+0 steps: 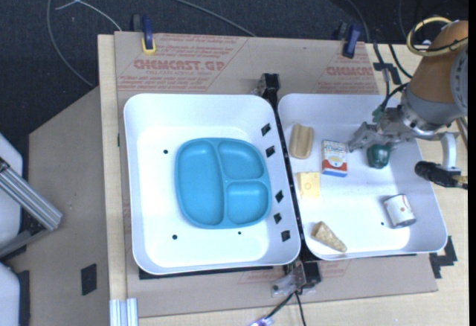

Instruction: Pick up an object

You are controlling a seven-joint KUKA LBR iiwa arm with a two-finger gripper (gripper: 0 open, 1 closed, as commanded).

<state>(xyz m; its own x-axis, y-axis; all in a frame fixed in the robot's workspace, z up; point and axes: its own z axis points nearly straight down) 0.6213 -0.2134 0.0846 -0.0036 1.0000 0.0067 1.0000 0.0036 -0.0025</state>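
Observation:
The right bin [416, 239] holds several small objects. A dark green round object [378, 157] lies near the bin's far right. My gripper [377, 138] hangs right over it, reaching in from the right on the grey arm [435, 94], and partly covers its top. To the left lie a small red, white and blue box [335, 157], a tan bread-like piece [301, 141] and a flat yellow square [309, 184]. A pale wedge [328, 237] sits at the near edge, and a small white can [399, 211] lies on its side at the near right.
The left bin [141, 168] holds a blue divided plate [222, 181]. A black divider with clips [279, 168] runs between the bins. Blue clamps [148, 33] pin the cardboard base at the far edge. Cables run behind the bench.

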